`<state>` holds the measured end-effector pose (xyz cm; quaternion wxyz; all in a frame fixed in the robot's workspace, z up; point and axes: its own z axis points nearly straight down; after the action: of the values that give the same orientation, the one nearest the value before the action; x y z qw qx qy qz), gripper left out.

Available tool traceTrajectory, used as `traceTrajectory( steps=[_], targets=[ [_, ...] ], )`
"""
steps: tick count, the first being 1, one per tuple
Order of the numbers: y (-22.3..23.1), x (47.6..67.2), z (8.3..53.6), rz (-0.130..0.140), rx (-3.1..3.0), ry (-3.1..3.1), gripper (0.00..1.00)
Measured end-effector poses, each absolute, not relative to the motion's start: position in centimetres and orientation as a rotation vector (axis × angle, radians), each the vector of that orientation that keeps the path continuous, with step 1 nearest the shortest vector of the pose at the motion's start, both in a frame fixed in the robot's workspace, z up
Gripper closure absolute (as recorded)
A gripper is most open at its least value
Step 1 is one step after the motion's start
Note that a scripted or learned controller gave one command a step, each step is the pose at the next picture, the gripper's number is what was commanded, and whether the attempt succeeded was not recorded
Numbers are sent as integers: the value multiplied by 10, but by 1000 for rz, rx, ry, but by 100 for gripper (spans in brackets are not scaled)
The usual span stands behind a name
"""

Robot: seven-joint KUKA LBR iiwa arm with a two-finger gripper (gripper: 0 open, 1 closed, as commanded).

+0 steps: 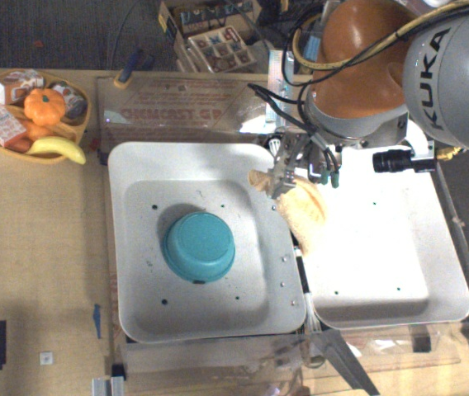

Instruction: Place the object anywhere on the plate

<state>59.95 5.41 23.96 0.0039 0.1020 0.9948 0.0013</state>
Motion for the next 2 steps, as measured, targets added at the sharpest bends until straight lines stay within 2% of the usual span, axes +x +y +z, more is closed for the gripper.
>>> traceTrajectory(
  steps=[1, 2],
  targets=[
    [104, 609, 227, 5, 0, 3134, 100],
    [151, 621, 236, 5, -9, 3135, 100]
  ],
)
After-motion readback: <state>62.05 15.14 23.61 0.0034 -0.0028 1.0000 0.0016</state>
